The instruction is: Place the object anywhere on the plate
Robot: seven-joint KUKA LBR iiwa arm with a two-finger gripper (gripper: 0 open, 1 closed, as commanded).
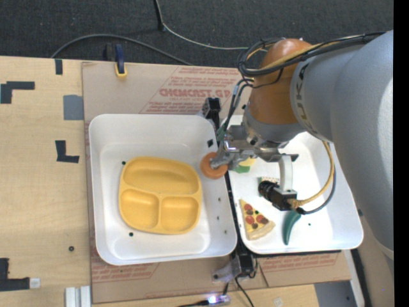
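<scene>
The yellow plate (160,194), with three compartments, lies in the left bin (105,139). My gripper (220,155) hangs over the wall between the two bins, just right of the plate's upper right corner. A small orange round piece (213,165) sits between its fingertips, and the gripper is shut on it. The piece hovers over the left bin's right rim, apart from the plate.
In the right bin (339,235) lie a pizza slice toy (255,219), a green pepper-like piece (291,226) and a yellow-green piece (243,166) partly hidden under the gripper. The arm's bulk covers the right bin's upper part.
</scene>
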